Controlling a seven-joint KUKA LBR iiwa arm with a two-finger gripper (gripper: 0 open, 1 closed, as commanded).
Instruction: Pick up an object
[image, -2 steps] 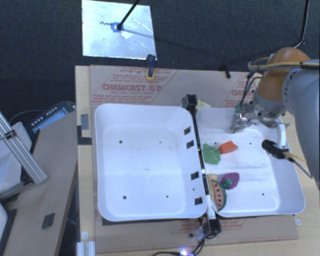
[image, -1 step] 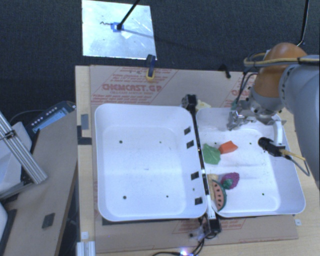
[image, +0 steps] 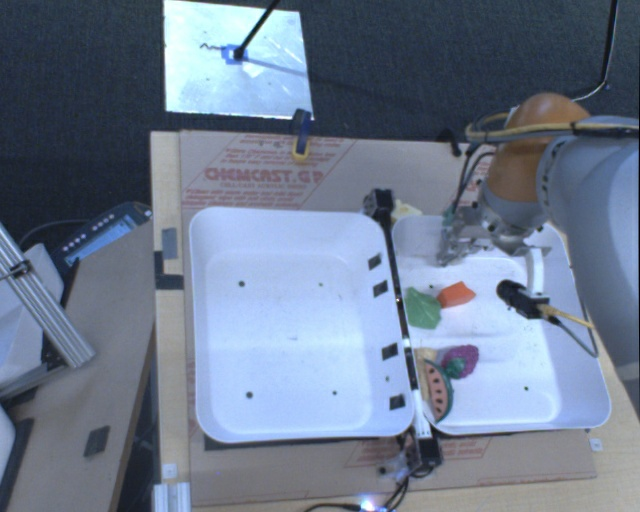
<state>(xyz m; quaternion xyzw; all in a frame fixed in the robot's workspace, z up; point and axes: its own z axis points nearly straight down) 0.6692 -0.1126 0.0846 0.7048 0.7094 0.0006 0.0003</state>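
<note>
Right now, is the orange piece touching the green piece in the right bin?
Touching. The camera view shows the orange piece against the upper right edge of the green piece, with no white bin floor between them.

The arm is cut off by the right edge.

The bench is viewed by a single fixed camera set above it and angled downward at a slant, at moderate range, so that the left bin and right bin are both taken in, the arm being seen at the right.
</note>
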